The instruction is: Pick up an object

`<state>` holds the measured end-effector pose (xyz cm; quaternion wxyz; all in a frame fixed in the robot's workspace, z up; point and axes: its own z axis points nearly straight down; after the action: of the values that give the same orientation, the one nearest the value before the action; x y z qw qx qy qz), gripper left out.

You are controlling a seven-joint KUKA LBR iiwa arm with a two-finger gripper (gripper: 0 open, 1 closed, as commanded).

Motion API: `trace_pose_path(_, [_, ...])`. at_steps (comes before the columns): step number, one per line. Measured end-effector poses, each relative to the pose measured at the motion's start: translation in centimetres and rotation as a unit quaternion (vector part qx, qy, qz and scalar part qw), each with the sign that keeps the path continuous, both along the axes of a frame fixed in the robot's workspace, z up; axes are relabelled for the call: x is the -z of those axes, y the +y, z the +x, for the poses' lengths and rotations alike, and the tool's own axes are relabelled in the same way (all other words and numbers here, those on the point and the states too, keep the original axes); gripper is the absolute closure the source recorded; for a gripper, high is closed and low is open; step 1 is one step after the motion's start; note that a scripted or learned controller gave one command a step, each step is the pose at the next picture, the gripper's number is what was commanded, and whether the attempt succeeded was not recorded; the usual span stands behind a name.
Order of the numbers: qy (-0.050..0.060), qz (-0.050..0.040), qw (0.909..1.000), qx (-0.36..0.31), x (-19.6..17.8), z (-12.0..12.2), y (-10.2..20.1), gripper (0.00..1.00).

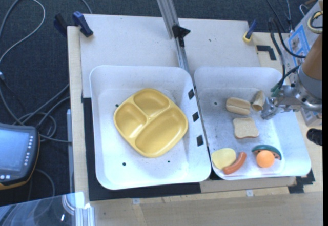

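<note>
**Two bins, arm entering from the right**

A yellow divided plate (pixel 150 129) is lying in the left bin (pixel 102 117), its long axis running diagonally. In the right bin (pixel 294 138), a yellow slice (pixel 223 158) and a red sausage (pixel 234 163) are sitting at the near edge, the sausage pointing up-right. A bread roll (pixel 238 105) is lying roughly level; a toast slice (pixel 245 128) is resting below it. An orange ball (pixel 265 159) is sitting near right. The gripper (pixel 268 111) is hovering beside a tan cylinder (pixel 257 100); whether its claw is open or closed cannot be told. No writing is legible.
</note>
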<state>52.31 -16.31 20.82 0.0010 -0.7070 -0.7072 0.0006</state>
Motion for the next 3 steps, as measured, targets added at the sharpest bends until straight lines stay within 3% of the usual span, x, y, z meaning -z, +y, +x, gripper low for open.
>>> trace_pose_path(3, [-0.001,0.0013,1.0,-0.003,1.3,2.5,15.5,1.0])
